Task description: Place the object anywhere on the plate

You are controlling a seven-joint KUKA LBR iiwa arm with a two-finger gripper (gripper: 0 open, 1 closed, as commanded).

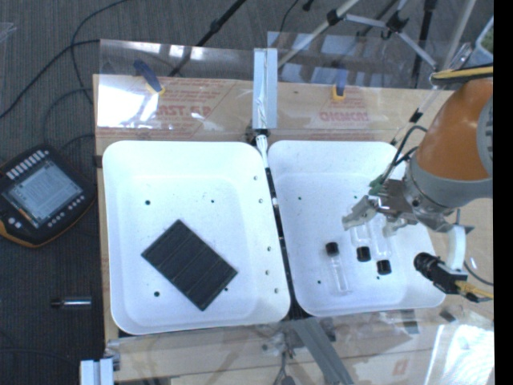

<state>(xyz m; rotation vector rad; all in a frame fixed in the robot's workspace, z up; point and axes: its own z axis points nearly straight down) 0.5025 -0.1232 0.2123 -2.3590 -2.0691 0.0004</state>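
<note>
Two white bins (120, 215), lightly speckled dark, hold a black ridged plate (189, 264) and clear vials (338, 269) with black caps, under a grey-and-orange arm (457, 147).

You see a flat, dark grey rectangular plate (189, 264) with faint lines across its surface lying in the left white bin, turned at a slant so its corners point roughly up, down, left and right, and it sits in the lower middle of that bin's floor. In the right bin you find three small clear vials with black caps (362, 251): one lies on its side with its cap at the upper end, the clear body running down toward the bin's near wall, while the other two stand close together just to its right.
</note>
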